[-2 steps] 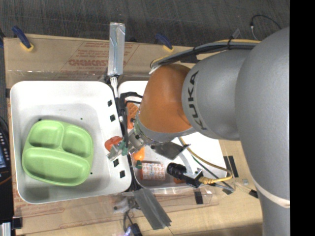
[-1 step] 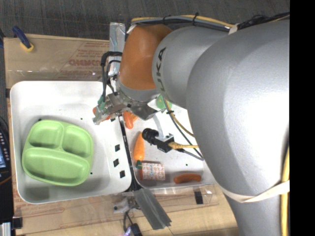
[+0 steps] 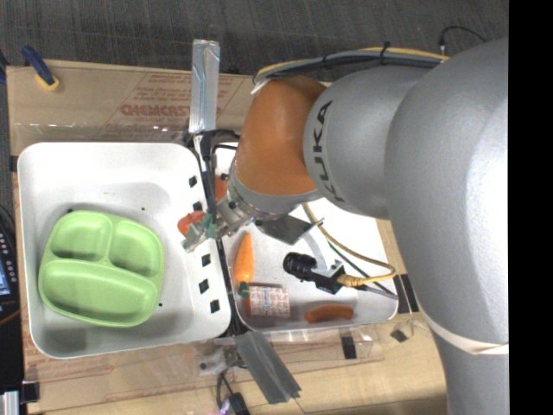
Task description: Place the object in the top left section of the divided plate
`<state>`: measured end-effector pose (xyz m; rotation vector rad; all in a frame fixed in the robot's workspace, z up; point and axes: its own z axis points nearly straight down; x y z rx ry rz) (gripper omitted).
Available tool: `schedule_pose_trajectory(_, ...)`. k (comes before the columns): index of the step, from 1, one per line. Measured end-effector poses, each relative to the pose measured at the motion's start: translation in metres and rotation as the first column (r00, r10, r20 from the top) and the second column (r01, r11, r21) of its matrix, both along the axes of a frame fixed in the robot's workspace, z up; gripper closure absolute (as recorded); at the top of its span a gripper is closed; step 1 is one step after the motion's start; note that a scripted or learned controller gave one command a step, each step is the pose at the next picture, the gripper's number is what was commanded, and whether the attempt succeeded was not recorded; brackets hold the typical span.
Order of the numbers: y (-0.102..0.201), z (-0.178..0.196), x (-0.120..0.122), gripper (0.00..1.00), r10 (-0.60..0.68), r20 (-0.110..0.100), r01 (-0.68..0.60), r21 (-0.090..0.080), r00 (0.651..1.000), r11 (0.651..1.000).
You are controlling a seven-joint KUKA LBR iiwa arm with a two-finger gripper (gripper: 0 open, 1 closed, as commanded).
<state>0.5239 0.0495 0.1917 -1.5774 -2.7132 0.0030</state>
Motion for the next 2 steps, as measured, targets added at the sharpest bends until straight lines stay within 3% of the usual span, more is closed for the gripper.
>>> schedule_pose_trajectory(1,0.032,-0.001,-0.038,1.0,0.153,-0.002,-0.153,0.0,0.988,0.988)
schedule_pose_trajectory(2,0.022,-0.001,-0.048,1.0,0.072,-0.002,-0.072,0.0,0.997,0.997)
